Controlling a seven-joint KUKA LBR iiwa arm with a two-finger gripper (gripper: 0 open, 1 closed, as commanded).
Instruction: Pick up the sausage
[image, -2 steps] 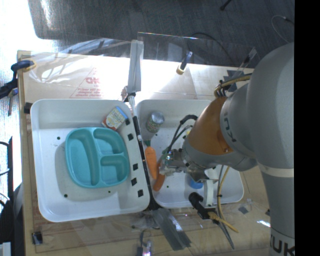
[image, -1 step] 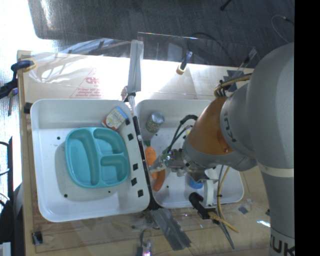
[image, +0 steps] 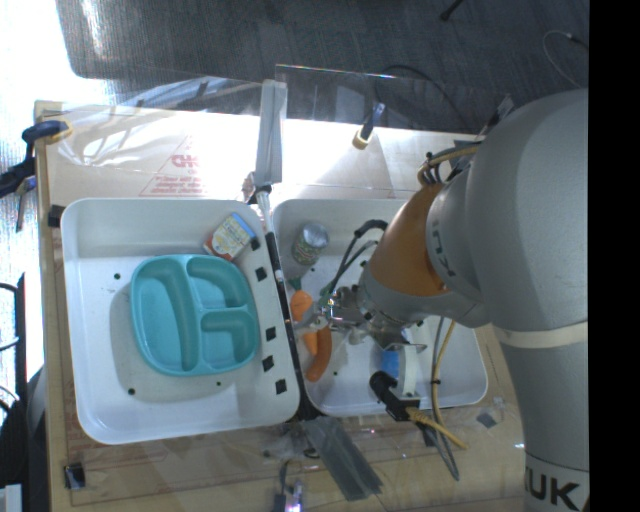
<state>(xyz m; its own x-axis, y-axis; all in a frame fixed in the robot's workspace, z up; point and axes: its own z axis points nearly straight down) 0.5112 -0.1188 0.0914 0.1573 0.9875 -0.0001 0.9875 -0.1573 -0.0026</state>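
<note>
Sausage: orange-brown sausage (image: 318, 352) lies in the right white bin (image: 470, 385), against its left wall.
Neighbour: small orange piece (image: 300, 303) just above it.
Gripper: two-finger gripper (image: 330, 314) low over the sausage's upper end; opening can't be judged, nothing visibly held.
Risk: wall may block one side; orange piece could get grabbed instead.

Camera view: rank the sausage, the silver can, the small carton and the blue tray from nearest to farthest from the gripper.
From the gripper:
1. Sausage, right bin, just below it.
2. Silver can, right bin's upper left.
3. Small carton, left bin's upper right corner.
4. Blue tray, left bin's middle.
</note>
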